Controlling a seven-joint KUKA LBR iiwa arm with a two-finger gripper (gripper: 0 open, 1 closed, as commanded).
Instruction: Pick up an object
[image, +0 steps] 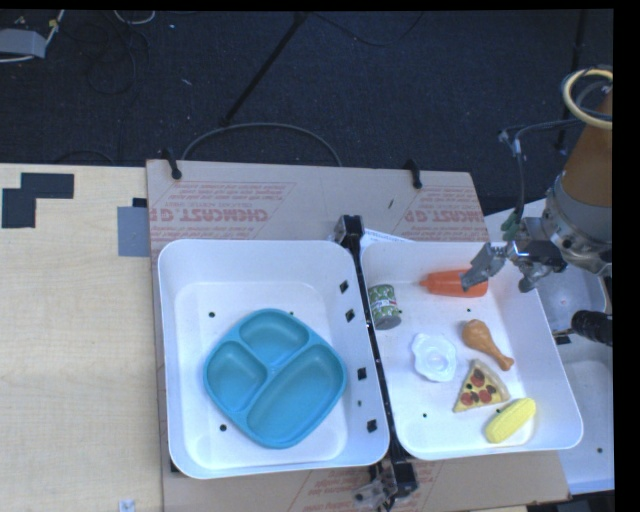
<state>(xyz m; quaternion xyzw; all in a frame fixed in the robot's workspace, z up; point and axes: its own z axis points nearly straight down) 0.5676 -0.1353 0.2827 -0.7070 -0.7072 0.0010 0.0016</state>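
My gripper hangs over the far right corner of the right bin, open, with nothing seen between its fingers. Its left finger overlaps the right end of an orange carrot lying near the bin's back wall. Other toys lie in the same bin: a small green-labelled can by the divider, a white fried egg, a brown chicken drumstick, a pizza slice and a yellow corn piece.
The left bin holds a blue divided plate. A black divider runs between the two bins. The arm's grey wrist and orange band rise at the right edge.
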